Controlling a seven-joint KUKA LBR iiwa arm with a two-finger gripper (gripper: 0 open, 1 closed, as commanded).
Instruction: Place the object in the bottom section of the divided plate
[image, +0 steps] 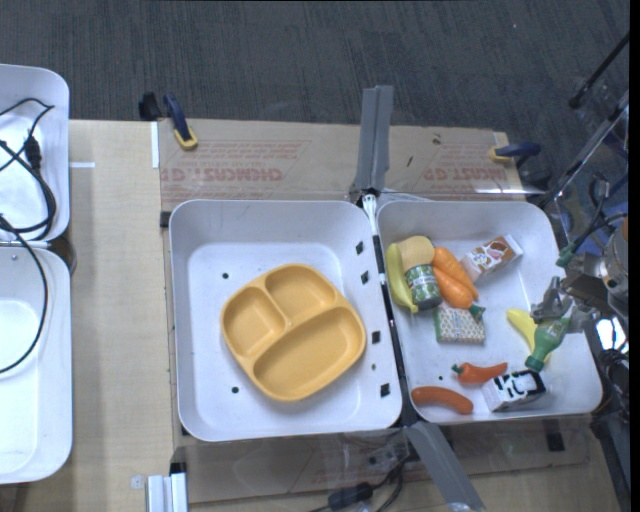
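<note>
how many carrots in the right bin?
2. One carrot lies near the bin's top centre beside the small green can; a smaller carrot lies lower down, near the sausage. Others could be hidden under the pile.

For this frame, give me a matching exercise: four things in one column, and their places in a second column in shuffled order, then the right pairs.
Things:
1. divided plate
2. green bottle
3. sausage
4. juice carton

Places:
A. right bin, near its front edge
B. right bin, toward its back
C. left bin, in the middle
D. right bin, by its right wall, under the hand

Pairs: 1-C, 2-D, 3-A, 4-B
</note>
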